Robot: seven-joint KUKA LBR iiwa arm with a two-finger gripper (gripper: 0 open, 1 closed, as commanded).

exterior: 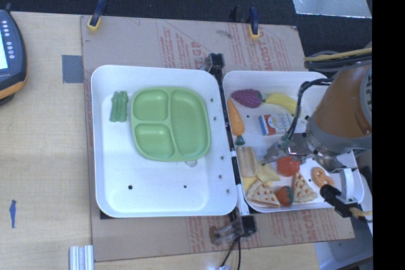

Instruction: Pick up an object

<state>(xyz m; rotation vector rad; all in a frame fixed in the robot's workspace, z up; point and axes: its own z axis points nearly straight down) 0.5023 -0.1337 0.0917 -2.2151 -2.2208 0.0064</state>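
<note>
Gripper (283, 153) low in right bin (253, 82), just above red tomato (288, 166); can't tell how far open or if holding anything. Sandwich wedges (262, 194) at near edge. Green tray (169, 122) in left bin (114, 186).

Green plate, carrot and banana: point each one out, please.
Green plate (171, 123), camera view, centre where its dividers meet.
Carrot (235, 118), camera view, mid-body.
Banana (281, 100), camera view, middle of its curve.
</note>
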